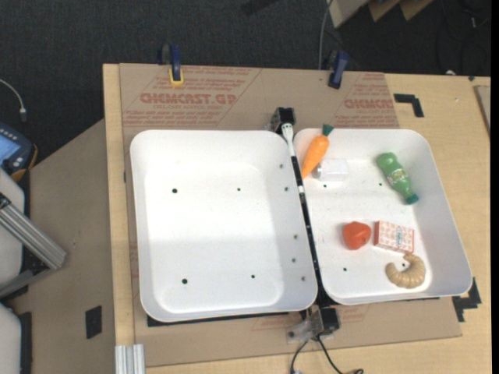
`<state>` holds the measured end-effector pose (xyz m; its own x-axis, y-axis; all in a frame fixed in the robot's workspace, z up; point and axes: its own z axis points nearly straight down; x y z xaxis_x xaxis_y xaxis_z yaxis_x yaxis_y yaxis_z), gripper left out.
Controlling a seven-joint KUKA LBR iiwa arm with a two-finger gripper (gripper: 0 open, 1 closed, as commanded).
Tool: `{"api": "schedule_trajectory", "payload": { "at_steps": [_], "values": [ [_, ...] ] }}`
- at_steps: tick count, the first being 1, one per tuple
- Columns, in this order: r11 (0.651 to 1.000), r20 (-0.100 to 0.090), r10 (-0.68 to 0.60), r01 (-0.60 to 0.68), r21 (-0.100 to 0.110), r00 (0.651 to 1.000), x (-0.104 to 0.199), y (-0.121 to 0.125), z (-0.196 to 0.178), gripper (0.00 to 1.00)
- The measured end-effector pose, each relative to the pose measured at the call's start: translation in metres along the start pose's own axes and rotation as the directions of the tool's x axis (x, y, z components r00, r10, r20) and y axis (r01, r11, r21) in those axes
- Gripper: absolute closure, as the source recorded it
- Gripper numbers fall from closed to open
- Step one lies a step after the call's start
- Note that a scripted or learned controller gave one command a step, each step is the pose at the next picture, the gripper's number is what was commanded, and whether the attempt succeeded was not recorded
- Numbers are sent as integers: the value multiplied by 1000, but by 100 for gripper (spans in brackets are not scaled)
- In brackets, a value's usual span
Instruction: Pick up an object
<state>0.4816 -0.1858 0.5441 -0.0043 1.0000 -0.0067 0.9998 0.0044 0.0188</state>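
The right bin (pixel 437 209) holds a carrot (pixel 314 153), green bottle (pixel 396 177), red object (pixel 356 235), patterned box (pixel 394 238) and croissant (pixel 408 272).

All the things lie in the bin on the right side of the frame. An orange carrot (pixel 315 153) with a green top lies tilted at the bin's upper left, touching the rim. Just beside it on the right is a small clear block (pixel 334 170). A green bottle (pixel 396 177) lies on its side at the upper right. Lower down, near the middle, sits a red rounded toy (pixel 356 235). Just right of it lies a flat pink and white box (pixel 394 238). Below the box is a curled tan pastry (pixel 408 272).
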Motion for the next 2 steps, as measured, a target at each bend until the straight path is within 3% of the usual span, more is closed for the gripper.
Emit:
{"api": "schedule_trajectory", "payload": {
  "at_steps": [1, 2],
  "values": [
    [1000, -1, 3, -3, 12, 1000, -2, 0, -3, 100],
    [1000, -2, 3, -3, 13, 1000, -1, 0, -2, 0]
  ]
}}
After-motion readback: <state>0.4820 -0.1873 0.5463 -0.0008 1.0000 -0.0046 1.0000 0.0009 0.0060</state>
